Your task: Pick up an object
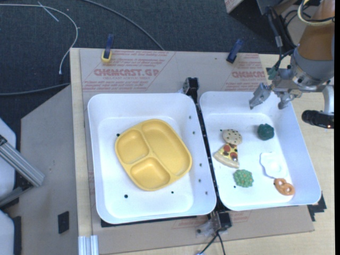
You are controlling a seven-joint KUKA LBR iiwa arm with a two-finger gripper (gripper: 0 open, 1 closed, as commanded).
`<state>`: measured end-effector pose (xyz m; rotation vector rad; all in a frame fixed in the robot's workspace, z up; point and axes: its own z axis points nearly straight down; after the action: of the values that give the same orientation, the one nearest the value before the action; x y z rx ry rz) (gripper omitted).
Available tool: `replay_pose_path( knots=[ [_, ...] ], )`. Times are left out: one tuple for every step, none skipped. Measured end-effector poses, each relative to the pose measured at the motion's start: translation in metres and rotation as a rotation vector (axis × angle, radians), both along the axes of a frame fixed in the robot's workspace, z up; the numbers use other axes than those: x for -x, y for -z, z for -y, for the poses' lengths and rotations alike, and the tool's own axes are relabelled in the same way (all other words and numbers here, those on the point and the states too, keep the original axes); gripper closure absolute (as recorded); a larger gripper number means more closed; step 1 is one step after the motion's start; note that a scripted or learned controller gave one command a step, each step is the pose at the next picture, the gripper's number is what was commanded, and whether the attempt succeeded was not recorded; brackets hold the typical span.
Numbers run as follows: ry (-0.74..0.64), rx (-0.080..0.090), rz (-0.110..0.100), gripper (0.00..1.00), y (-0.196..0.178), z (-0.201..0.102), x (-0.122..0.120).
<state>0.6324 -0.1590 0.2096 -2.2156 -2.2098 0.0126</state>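
Grey arm's gripper (pixel 271 99) above the right bin (pixel 305 142), fingers spread
Nothing between them; cookie (pixel 231 137) and pizza slice (pixel 228 155) lie below

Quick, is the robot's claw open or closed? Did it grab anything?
Gripper: open, holding nothing, up above the far end of the right bin.

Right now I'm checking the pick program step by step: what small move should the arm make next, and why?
Probably lower the pincer toward the dark green piece. The pincer hangs open over the far end of the right bin, holding nothing, and that piece is the nearest, lying apart from the cookie and the other toys.
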Motion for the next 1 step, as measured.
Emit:
replay_pose_path(
  knots=[
    [-0.003,0.002,0.014,0.00,-0.0079,-0.0003,-0.0029]
  ],
)
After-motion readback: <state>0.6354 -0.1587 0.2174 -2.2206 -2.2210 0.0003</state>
